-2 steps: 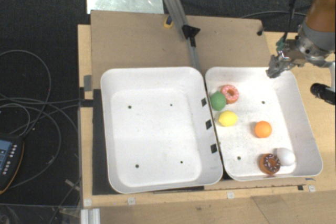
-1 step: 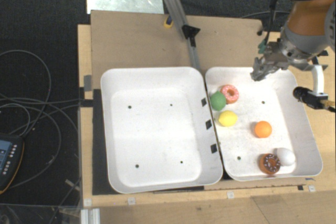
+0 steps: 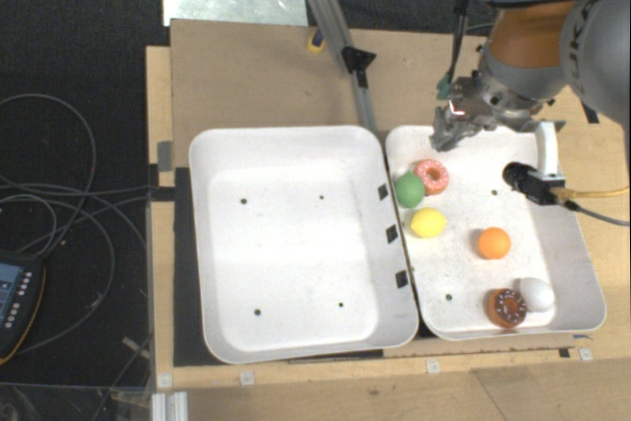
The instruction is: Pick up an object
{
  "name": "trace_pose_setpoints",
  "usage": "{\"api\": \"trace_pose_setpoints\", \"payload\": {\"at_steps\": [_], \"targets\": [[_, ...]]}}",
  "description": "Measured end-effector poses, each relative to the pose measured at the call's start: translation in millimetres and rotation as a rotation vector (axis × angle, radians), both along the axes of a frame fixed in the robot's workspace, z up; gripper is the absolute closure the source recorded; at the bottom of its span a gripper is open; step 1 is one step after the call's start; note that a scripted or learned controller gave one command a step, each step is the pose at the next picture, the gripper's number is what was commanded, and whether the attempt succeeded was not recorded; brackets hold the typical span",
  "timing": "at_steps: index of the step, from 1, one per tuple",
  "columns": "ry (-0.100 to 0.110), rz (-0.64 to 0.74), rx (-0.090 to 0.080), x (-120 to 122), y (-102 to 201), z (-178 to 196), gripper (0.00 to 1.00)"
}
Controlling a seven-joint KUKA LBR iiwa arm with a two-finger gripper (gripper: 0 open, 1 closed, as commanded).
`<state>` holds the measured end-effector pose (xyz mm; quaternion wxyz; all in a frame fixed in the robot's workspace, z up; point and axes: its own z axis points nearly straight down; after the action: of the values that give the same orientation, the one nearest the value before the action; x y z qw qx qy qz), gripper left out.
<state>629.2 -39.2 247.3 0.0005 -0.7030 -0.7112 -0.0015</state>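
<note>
Pink donut [image 3: 432, 175] just below gripper [image 3: 446, 135] | apart | gripper state: cannot tell

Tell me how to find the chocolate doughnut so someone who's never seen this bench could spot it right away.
Look at the right-hand white bin, the one with the toys in it, and go to its near right corner. Two things sit touching there: a white ball and, on its left, the chocolate doughnut. It is the dark brown ring with pale sprinkles; the other doughnut, up near the gripper, is pink.
</note>
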Motion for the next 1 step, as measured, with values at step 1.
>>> {"api": "trace_pose_setpoints", "payload": {"at_steps": [1], "targets": [[0.001,-0.001,-0.001,-2.6,48.1,-12.1,1.0]]}}
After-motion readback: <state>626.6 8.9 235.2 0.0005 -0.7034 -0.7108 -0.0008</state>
